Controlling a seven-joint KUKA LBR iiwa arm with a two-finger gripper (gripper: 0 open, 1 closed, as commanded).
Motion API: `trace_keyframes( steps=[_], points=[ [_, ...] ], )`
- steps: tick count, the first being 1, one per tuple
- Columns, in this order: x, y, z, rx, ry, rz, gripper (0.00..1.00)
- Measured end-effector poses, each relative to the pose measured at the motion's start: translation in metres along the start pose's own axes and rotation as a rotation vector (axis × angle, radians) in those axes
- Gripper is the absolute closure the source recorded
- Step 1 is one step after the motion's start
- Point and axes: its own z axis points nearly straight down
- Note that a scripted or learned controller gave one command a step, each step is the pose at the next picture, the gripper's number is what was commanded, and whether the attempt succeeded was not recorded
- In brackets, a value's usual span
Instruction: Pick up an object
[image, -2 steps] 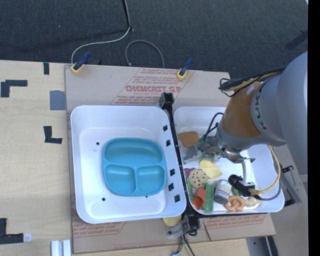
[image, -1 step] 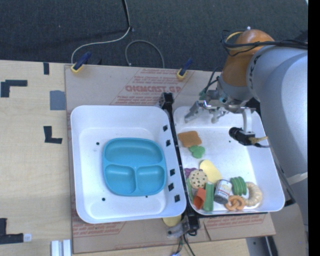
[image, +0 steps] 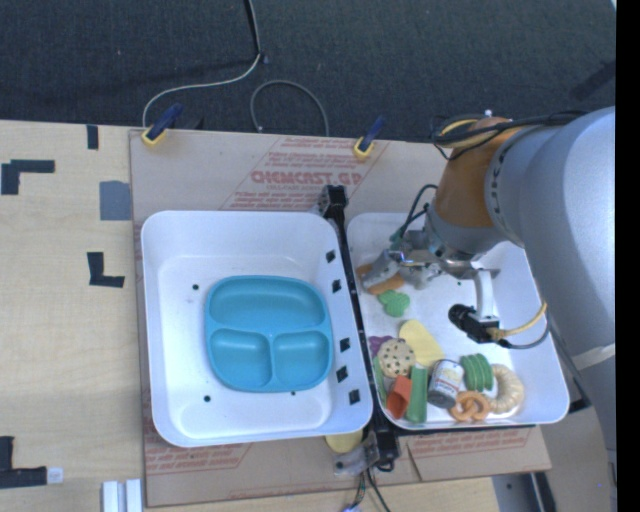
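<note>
On your far left you see the wooden bench top (image: 60, 330) with a few black tape marks, and on it a cardboard sheet (image: 290, 175) with red print, pinned at the back edge by two clamps with yellow and blue handles. The left bin (image: 165, 250) sits on that sheet and holds a blue divided plate (image: 268, 332), lying flat near the bin's middle with three compartments facing up. A black divider strip (image: 345, 300) runs between the two bins, which stand touching side by side.

Moving right, you come to the right bin (image: 545, 395). In its front half lies a cluster of toy food, all close together: a green leaf-shaped piece (image: 394, 302), a yellow piece (image: 421, 342), a cookie (image: 396, 357), an orange piece (image: 398, 396), a green stick (image: 417, 392), a small can (image: 446, 379), a green ring (image: 476, 371), a pretzel (image: 468, 405) and a pale donut (image: 507, 390).

The gripper (image: 392, 268) is low in the back half of this bin, just above the green leaf-shaped piece, reaching in from the grey arm (image: 560, 190) on your right. You cannot tell whether it grips anything.
</note>
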Motion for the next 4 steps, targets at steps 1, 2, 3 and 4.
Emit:
trace_keyframes(
  steps=[1,2,3,4],
  points=[
    [0.0,0.003,-0.013,-0.004,-0.001,-0.001,1.0],
    [0.0,0.002,-0.012,-0.001,0.0,0.0,0.0],
    [0.023,-0.011,-0.106,-0.003,0.003,-0.003,0.0],
    [-0.001,-0.004,-0.065,0.006,0.001,0.001,0.0]
  ],
)
